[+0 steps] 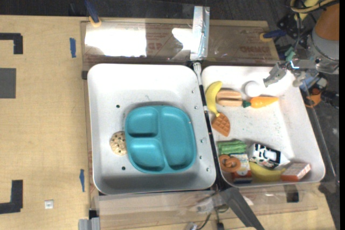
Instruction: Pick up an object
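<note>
A teal divided plate (160,138) and a cookie (118,143) lie in the left bin (102,83). Farther right, the gripper (276,77) hangs low over the right bin (310,132), just above the carrot (262,102); whether it is spread or closed, I cannot tell

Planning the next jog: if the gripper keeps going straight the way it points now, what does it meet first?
The gripper points left and down into the right bin. Straight on, it would likely meet the white round object first, with the carrot just beside that line. Depth is unclear from this view.
</note>
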